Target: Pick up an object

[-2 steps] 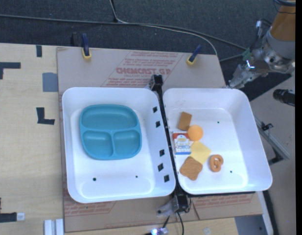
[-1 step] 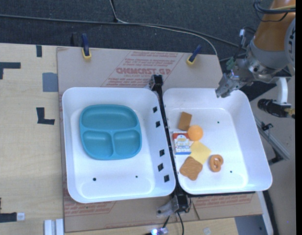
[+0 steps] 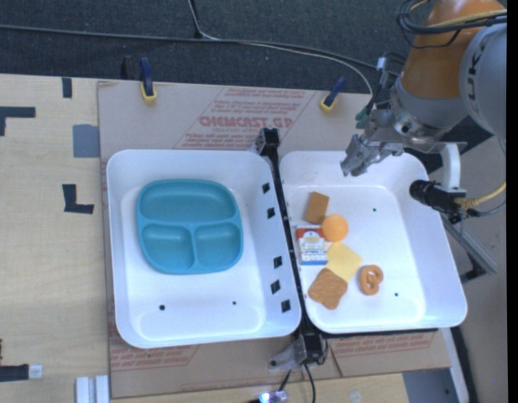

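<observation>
My gripper (image 3: 356,164) hangs over the far edge of the right bin (image 3: 426,250), above and to the right of the items. Nothing shows between its fingers. Several small items lie in the left half of that bin: a brown block (image 3: 316,206), an orange ball (image 3: 335,227), a small printed packet (image 3: 312,246), a yellow slice (image 3: 343,261), a toast-like brown piece (image 3: 328,288) and a small pretzel-like ring (image 3: 370,279).
The left bin (image 3: 124,225) holds a blue divided plate (image 3: 190,226). A black divider strip (image 3: 278,225) runs between the bins. Two clamps (image 3: 147,84) (image 3: 332,99) pin the cardboard sheet at the back. A cable crosses behind.
</observation>
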